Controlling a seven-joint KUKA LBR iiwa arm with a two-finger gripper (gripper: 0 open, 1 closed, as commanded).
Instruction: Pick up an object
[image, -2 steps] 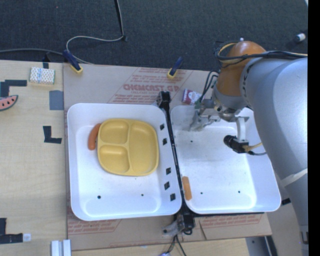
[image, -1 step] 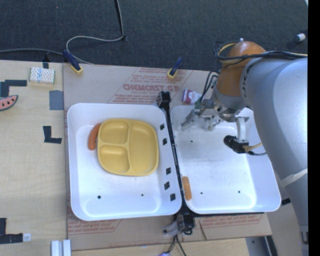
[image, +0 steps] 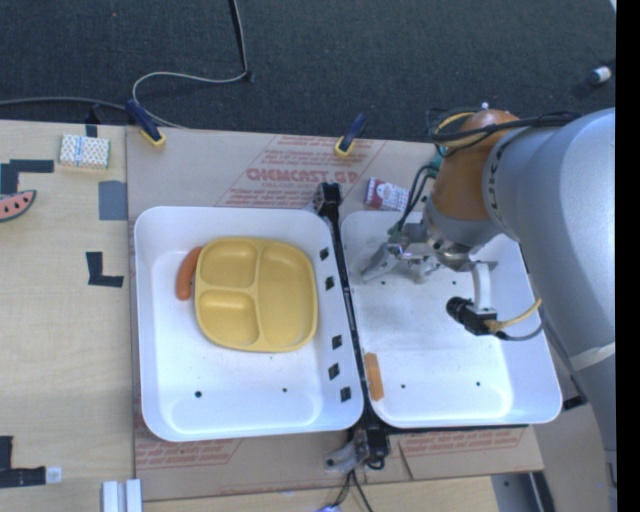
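Two white bins sit on a cardboard-covered bench. Gripper (image: 385, 262) hangs open and empty over the right bin (image: 520, 395). Carrot (image: 373, 376) lies below it; yellow tray (image: 256, 294) to its left.

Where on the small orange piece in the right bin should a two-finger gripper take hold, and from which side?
Grip the orange piece across its narrow middle, coming from above. It lies flat and long against the right bin's left wall, so the fingers probably fit best closing along that wall.
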